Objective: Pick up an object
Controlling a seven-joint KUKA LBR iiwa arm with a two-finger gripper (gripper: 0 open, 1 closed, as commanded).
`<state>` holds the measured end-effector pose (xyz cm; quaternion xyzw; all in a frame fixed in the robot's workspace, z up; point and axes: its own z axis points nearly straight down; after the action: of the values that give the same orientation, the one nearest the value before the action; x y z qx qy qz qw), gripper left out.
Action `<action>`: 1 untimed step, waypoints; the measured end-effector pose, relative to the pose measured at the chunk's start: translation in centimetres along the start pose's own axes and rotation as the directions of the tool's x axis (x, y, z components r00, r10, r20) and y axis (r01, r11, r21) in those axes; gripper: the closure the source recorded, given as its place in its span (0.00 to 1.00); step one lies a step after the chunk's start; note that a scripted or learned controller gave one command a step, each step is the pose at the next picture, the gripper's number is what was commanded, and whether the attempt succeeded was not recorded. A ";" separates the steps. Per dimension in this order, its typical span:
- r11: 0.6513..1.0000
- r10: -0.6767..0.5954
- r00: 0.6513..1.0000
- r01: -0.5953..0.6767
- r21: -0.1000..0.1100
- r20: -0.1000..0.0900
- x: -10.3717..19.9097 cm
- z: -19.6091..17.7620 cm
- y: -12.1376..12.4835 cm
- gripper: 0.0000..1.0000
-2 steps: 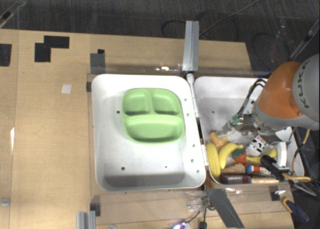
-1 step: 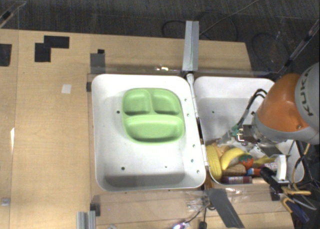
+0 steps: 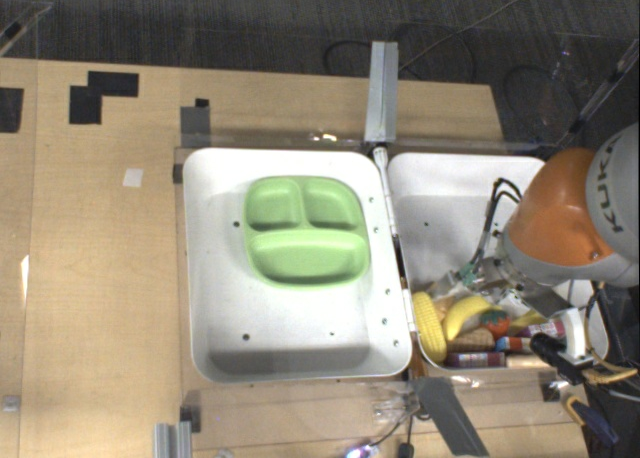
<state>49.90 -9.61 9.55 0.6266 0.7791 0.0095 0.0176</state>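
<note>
The right bin (image 3: 440, 186) holds a heap of small objects along its near edge. Among them are a yellow corn cob (image 3: 428, 324), a yellow banana (image 3: 462, 314), a brownish piece (image 3: 497, 326) and a dark marker-like stick (image 3: 478, 358). My gripper (image 3: 480, 279) reaches down from the orange band (image 3: 560, 211) of the arm, right above the banana and the top of the heap. The wrist and cables hide its tip and whatever lies under it.
A green divided plate (image 3: 304, 229) lies in the left bin (image 3: 215, 276). A metal post (image 3: 382, 91) stands behind the wall between the two bins. The arm's body covers the right bin's right side. Cables and a bracket lie by the bench's near right corner.
</note>
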 end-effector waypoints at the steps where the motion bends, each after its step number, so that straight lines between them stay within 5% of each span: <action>1: 0.996 0.077 0.997 -0.077 0.035 -0.013 7.4 -8.8 4.8 0.00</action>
<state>52.67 -1.28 18.36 0.6563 0.7545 0.0011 0.0009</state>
